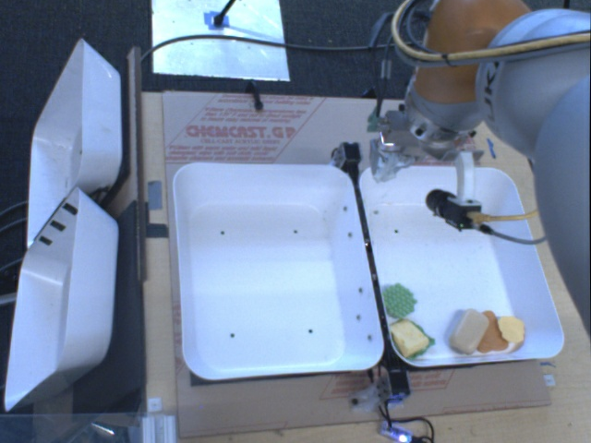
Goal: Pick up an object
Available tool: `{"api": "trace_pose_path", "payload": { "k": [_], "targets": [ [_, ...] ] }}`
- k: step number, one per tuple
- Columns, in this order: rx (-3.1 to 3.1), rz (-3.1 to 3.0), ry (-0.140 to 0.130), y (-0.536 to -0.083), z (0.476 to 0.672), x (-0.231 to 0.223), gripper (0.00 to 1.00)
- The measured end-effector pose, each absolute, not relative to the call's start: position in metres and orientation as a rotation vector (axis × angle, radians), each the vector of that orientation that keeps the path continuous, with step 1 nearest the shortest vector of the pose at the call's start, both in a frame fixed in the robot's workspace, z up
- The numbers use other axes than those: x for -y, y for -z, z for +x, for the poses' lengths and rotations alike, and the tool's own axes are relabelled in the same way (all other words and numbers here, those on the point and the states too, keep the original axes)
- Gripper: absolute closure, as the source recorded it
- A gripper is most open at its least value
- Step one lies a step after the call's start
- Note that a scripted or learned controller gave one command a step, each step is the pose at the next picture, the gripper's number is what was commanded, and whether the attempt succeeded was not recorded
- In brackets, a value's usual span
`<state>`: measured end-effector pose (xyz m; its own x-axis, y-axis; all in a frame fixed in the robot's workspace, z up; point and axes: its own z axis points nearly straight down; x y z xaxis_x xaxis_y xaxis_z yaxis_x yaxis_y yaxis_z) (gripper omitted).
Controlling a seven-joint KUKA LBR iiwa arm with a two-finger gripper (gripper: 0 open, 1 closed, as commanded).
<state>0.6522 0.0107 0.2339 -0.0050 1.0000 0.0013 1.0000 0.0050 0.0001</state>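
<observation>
**Objects lie in right bin; arm over its far edge**

Objects for picking are gathered at the near end of the right bin (517,238), well apart from the gripper (386,166) and nearer the camera than it. They comprise a green textured piece (400,297), a yellow wedge with a green rim (410,338) just beside it at the near wall, and a beige block (468,330) touching an orange piece (494,334) and a yellow-orange disc (511,329) toward the near right corner.

The gripper hangs over the far left corner of the right bin, close to the divider between the two bins. Nothing is seen between its tips. Whether the jaws are released or clenched cannot be told from this view.

A black cylindrical fitting (451,208) with a yellow cable sits to the right of the gripper, above the bin floor.

The left bin (268,275) lies to the left of the gripper. Both bins rest on a cardboard sheet (249,127) on the table.
</observation>
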Motion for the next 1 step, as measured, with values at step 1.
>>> {"api": "trace_pose_path", "payload": {
  "k": [1],
  "targets": [
    [2.227,-2.216,0.003,-0.2419,0.6481,-0.0613,1.0]
  ]
}}
